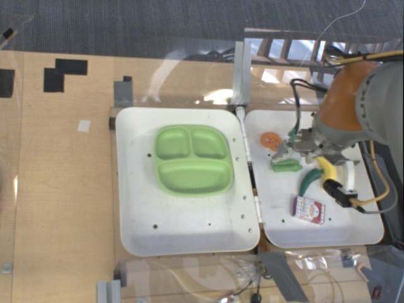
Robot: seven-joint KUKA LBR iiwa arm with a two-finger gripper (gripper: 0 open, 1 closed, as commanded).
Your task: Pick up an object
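Small pink-and-white carton (308, 209), lying flat.

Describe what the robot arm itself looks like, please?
The arm is a bulky, rounded grey tube with a broad orange band above the wrist. Black and yellow cables loop beside it. Its gripper is a small grey metal piece.

The grey arm (379, 100) reaches in from the right, its orange band (341, 100) above the wrist. The gripper (291, 149) sits low, pointing left
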